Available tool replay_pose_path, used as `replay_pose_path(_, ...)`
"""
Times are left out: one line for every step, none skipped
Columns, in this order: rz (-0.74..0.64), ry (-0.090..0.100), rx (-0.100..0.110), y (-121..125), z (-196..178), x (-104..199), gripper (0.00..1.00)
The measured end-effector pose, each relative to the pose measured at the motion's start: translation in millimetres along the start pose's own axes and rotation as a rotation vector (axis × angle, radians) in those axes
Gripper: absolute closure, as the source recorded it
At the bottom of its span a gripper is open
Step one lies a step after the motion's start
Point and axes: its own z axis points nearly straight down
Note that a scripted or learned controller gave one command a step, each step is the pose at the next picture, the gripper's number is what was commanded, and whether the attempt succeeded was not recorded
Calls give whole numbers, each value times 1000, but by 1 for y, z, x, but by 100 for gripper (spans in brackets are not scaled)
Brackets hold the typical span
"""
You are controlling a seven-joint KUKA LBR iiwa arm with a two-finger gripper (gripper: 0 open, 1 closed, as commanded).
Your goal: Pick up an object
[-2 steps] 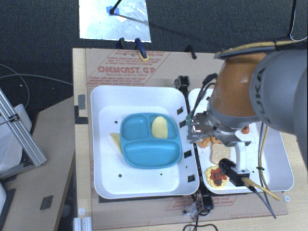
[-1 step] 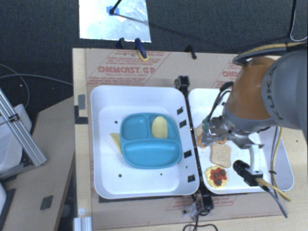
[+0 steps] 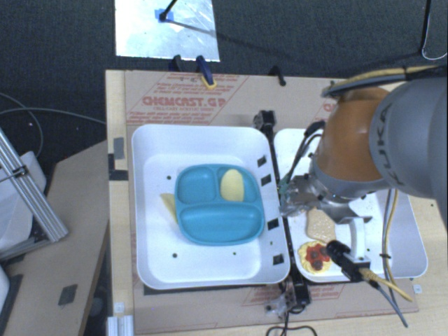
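The grey arm with its orange band (image 3: 353, 142) reaches over the right bin (image 3: 420, 257), and its gripper (image 3: 294, 200) hangs low at that bin's left wall. Just right of the gripper and below it lies a tan slice of toast (image 3: 320, 224). In front of the toast sits a small yellow round piece with red topping (image 3: 315, 256). The left bin (image 3: 157, 257) holds a blue divided plate (image 3: 217, 219) with a yellow egg-shaped object (image 3: 232, 185) in its upper right compartment. A pale yellow wedge (image 3: 169, 204) pokes out from under the plate's left edge.
The bins stand side by side on a cardboard sheet (image 3: 185, 96), with black clips along the wall between them (image 3: 274, 187). A shiny sheet (image 3: 166, 19) lies on the dark floor behind. The arm hides most of the right bin.
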Motion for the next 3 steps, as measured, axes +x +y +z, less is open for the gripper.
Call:
replay_pose_path(13,-5,-3,-6,-13,-91,100)
replay_pose_path(-3,0,-3,-4,-31,-23,100)
replay_pose_path(-4,1,2,-5,-3,51,100)
